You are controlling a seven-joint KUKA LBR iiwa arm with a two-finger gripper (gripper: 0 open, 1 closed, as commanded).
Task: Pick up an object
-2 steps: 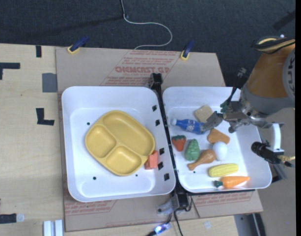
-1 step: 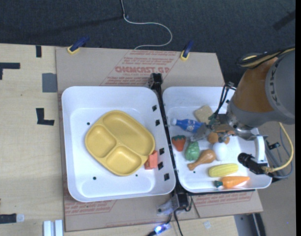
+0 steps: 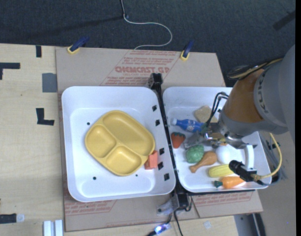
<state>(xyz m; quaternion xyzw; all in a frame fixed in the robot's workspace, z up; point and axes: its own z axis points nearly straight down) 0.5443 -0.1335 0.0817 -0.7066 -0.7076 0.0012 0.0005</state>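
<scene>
Arm (image 3: 258, 100) reaching in from right, bent low over right bin (image 3: 187, 181) | gripper (image 3: 202, 137) just above green toy (image 3: 194, 154) | finger state: cannot tell

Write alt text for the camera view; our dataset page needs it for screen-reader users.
A grey robot arm reaches into the right white bin, its claw low among toy foods: a green vegetable, drumstick, corn, carrot, blue bottle. The left bin holds a yellow divided tray.
</scene>
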